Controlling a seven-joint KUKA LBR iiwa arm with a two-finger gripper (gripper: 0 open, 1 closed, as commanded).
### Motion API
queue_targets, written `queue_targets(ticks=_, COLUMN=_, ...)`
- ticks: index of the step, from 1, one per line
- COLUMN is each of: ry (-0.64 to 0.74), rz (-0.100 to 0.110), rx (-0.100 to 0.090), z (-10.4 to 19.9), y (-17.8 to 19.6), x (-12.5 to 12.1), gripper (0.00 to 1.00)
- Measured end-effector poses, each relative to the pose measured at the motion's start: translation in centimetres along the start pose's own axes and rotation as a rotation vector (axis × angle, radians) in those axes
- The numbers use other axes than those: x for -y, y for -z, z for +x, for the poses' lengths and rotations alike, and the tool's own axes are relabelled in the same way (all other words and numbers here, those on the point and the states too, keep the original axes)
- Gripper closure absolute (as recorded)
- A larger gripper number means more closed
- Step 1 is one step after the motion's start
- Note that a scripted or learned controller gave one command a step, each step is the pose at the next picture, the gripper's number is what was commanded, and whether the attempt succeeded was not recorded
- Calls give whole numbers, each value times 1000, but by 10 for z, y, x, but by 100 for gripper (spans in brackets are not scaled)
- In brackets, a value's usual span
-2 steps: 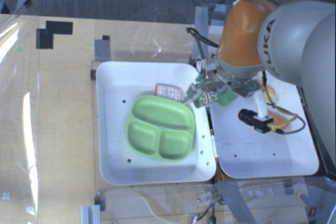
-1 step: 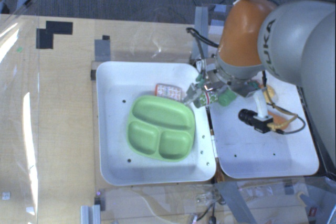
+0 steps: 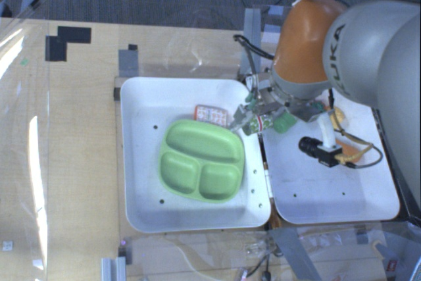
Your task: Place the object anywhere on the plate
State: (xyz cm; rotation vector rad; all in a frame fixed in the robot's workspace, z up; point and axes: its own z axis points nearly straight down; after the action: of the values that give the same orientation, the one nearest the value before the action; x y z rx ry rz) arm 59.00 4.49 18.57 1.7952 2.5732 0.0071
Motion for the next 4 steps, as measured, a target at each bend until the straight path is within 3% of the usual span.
queue_targets(ticks=4, ry=0, rz=0, rx=0, z=0, y=0, x=0, gripper=0)
